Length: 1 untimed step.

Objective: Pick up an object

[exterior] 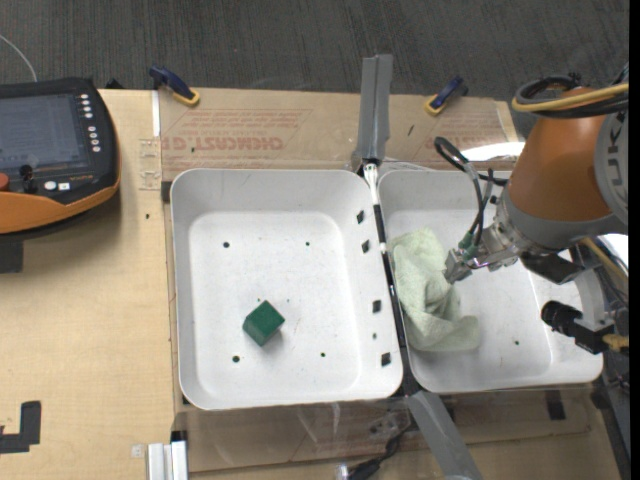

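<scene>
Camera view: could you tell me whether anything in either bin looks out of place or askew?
The pale green cloth in the right bin lies crumpled in a heap against the divider side rather than flat. The green block in the left bin sits turned at an angle. Nothing looks spilled or damaged.

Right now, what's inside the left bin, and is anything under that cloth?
The left bin holds one green block. The cloth lies crumpled in the right bin, with the gripper at its edge. Anything beneath the cloth is covered.
</scene>
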Available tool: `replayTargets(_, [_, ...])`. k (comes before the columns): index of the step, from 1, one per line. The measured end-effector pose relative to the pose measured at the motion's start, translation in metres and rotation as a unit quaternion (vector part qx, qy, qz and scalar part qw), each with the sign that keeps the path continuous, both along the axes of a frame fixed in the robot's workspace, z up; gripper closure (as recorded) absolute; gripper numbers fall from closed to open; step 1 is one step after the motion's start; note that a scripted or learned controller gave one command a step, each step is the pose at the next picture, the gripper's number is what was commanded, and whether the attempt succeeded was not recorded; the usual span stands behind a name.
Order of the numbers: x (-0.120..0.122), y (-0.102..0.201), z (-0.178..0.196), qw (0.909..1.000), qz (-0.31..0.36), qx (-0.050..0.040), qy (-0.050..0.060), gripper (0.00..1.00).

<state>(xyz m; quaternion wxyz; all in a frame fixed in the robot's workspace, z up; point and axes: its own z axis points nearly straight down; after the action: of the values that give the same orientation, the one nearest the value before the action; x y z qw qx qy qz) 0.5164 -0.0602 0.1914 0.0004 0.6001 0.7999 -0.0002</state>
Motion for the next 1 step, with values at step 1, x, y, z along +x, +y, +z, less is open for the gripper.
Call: replayTargets(1, [-0.0290, 0.0635, 0.0325, 0.9909, 0.135, 0.0000, 0.001, 1.00])
